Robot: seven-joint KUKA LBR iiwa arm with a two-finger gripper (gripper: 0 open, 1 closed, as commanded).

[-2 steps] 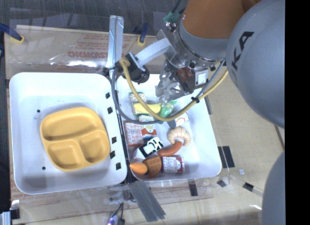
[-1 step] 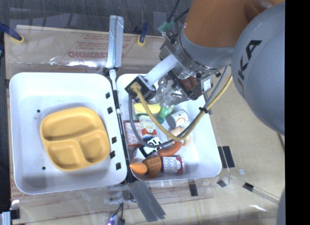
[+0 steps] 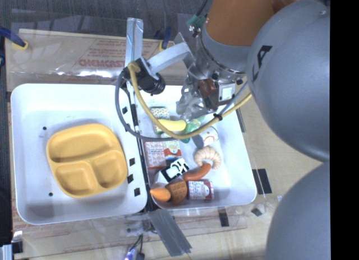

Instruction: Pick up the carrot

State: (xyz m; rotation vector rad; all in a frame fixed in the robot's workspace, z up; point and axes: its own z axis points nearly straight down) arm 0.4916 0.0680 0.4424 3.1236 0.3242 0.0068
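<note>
Carrot (image 3: 161, 195): orange, rounded end visible, lying at the near left corner of the right bin (image 3: 242, 181), hard against the divider between the two bins. A brown block-like item (image 3: 176, 189) sits against its right side and partly over it. Nothing grips the carrot.

Close neighbours, same bin: a small red-labelled jar or can (image 3: 200, 189) on its side just right of the brown item; a sausage (image 3: 198, 172), reddish-orange, lying slantwise above that; a black-and-white packet (image 3: 175, 169) touching the sausage's left end; a pale croissant-shaped pastry (image 3: 207, 155) just above the sausage; a red-and-white printed packet (image 3: 162, 152) against the divider.

Farther back in the bin: a yellow banana-like piece (image 3: 171, 125), a green item (image 3: 192, 125) beside it, partly hidden under cabling.

Claw (image 3: 189, 107): hangs over the far end of the right bin, near the banana piece, well apart from the carrot. Whether it is open or closed — cannot tell; wrist hardware and yellow hose hide it.

Left bin (image 3: 28, 141): holds a yellow three-compartment tray (image 3: 86, 158), roughly centred.

Arm (image 3: 291, 68), grey with orange band, reaches in from the right. Surface (image 3: 263, 141) tan, seen right of the bins.
</note>
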